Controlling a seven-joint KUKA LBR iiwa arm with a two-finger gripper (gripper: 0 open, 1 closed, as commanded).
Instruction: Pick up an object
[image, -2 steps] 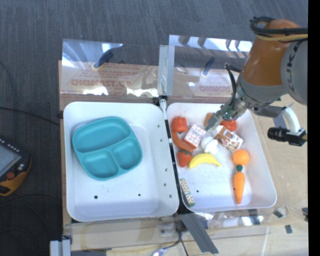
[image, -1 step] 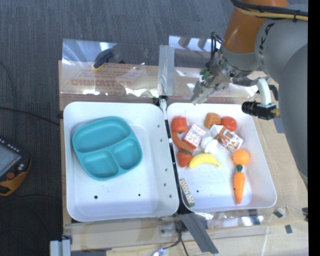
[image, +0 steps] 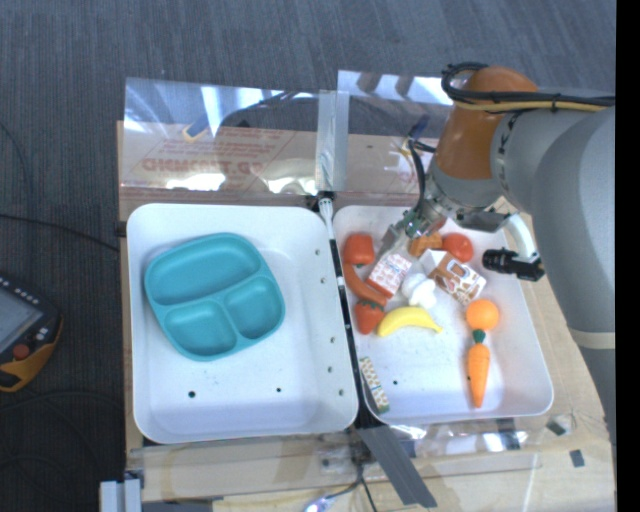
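Approach step: gripper (image: 412, 226), grip state indiscernible, above carton (image: 390, 270); next, descend and close on it.

The arm (image: 560, 190) comes in from the right side of the view, a broad grey body filling the upper right corner. Above the wrist sits the orange band (image: 475, 130), rounded and lit from above, with a dark cable looping over its top. Below the band the wrist narrows and points down and to the left. The claw (image: 408, 228) hangs at the low left end of the wrist, slanted, small and metallic; how its tips stand is too blurred to tell.
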